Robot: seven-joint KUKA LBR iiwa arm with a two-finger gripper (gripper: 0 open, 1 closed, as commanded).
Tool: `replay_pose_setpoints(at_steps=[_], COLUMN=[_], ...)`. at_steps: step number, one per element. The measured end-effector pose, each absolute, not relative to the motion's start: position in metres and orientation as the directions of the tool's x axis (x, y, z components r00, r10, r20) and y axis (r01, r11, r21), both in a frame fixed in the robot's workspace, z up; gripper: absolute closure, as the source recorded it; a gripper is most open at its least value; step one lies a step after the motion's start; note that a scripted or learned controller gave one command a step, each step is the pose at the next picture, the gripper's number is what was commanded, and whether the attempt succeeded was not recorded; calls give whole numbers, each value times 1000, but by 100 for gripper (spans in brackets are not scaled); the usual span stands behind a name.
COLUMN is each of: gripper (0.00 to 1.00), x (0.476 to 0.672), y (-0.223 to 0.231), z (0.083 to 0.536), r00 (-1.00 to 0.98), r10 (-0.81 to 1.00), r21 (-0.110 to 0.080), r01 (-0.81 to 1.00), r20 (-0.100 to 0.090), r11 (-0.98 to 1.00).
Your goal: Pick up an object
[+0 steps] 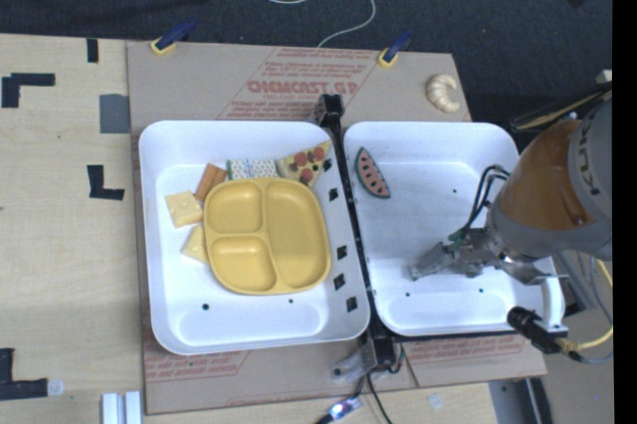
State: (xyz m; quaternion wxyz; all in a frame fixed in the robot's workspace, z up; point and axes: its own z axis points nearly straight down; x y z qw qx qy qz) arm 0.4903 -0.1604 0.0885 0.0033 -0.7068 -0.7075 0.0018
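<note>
Your gripper (416,270) is down in the right bin (438,313), can't tell its state; watermelon slice (371,173) needs reaching next.

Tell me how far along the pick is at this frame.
Done: the arm has reached into the right bin, with the gripper low over its bare floor. In hand: nothing shows at its tip. Left: the whole pick. The nearest object, the watermelon slice, lies apart near the divider; the yellow plate and other food pieces sit in the left bin.
</note>
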Motion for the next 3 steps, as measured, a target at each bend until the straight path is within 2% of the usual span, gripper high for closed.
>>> replay_pose_setpoints(at_steps=[1, 3], gripper=[100, 100], x=[491, 502], y=[-160, -156], z=[101, 224], r00=[-2, -2], r10=[1000, 1000], r21=[-5, 4], r01=[1000, 1000], r20=[3, -1], r11=[2, 2])
